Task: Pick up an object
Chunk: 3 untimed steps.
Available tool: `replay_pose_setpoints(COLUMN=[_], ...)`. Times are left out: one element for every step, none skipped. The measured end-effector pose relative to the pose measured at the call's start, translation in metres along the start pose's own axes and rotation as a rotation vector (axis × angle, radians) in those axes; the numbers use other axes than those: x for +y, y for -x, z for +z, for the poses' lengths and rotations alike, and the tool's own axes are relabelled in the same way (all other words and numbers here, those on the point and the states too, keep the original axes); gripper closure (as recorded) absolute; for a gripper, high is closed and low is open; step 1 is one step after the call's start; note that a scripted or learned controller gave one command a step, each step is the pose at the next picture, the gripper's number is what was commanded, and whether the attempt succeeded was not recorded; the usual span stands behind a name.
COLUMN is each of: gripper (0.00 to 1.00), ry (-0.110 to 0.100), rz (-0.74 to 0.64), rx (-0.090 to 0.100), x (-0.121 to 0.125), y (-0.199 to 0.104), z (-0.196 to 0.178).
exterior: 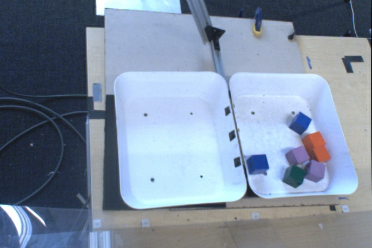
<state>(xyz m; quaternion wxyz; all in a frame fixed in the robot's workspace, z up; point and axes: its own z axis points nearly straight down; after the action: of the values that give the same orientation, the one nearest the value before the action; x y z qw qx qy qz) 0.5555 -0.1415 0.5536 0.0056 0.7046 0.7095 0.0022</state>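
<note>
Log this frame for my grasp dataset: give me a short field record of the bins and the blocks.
left bin: white, no blocks
right bin: white, holds six blocks
blue blocks: one at upper right, one near the left wall
orange block: below the upper blue one
purple blocks: two
green block: near the front wall, touching a purple block

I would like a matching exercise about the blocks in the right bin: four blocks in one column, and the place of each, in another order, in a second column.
Column 1:
1. orange block
2. green block
3. blue block beside the divider
4. the other blue block

Column 2:
A. apart from the cluster, at the right bin's left wall
B. lowest in the cluster, nearest the front wall
C. farthest back of all the blocks
D. at the cluster's right side, below a blue block

Pairs: 1-D, 2-B, 3-A, 4-C
</note>
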Motion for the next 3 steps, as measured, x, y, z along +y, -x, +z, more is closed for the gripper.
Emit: replay_pose_setpoints(gripper=[1.0, 1.0, 1.0], ry=[-0.016, -0.016, -0.018], rz=[0.007, 0.001, 0.006], rx=[0.005, 0.007, 0.006], x=[-0.001, -0.034, -0.059], y=[0.013, -0.044, -0.046], z=[0.115, 0.259, 0.42])
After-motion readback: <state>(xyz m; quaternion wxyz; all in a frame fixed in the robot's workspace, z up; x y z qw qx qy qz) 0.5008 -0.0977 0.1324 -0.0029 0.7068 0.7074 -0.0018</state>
